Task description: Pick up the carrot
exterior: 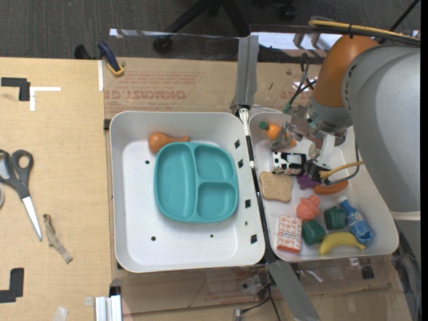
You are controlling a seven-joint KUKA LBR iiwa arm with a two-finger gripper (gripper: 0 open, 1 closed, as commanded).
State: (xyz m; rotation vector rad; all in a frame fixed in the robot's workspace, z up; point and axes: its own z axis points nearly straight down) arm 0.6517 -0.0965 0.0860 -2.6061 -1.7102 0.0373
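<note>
The carrot [271, 130], a small orange piece with a green top, lies at the far left corner of the right bin [374, 199], close to the divider. My gripper [293, 139] hangs over the far part of that bin, just right of the carrot and above a black-and-white cow toy [289, 161]. The grey arm with its orange band [341, 59] comes in from the right and hides the bin's far right part. Nothing shows between the gripper and the carrot that tells of contact.
The right bin also holds a bread slice [276, 187], a purple piece [306, 177], an orange-red curved piece [331, 187], a banana [341, 243], a blue bottle [358, 224] and a red-white box [289, 233]. The left bin [127, 199] holds a teal divided plate [196, 181] and an orange toy [164, 140].
</note>
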